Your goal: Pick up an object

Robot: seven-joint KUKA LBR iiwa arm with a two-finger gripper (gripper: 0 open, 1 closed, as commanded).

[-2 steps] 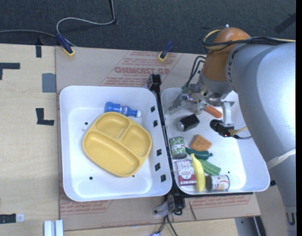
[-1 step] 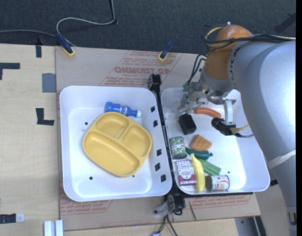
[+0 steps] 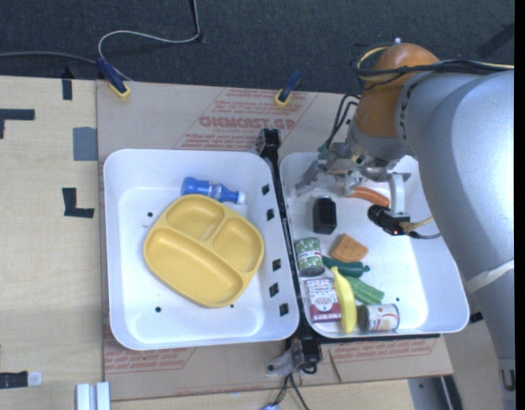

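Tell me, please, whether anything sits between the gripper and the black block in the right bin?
Nothing visible does: the gripper hangs just above the black block, with bare bin floor between them.

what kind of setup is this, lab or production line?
Likely a lab test bench: two white bins clamped on cardboard, toy food like a banana and a yellow divided plate, loose cable above.

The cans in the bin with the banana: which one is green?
The green can standing by the bin's left wall, above the red packet. The other can lies sideways near the banana's lower end.
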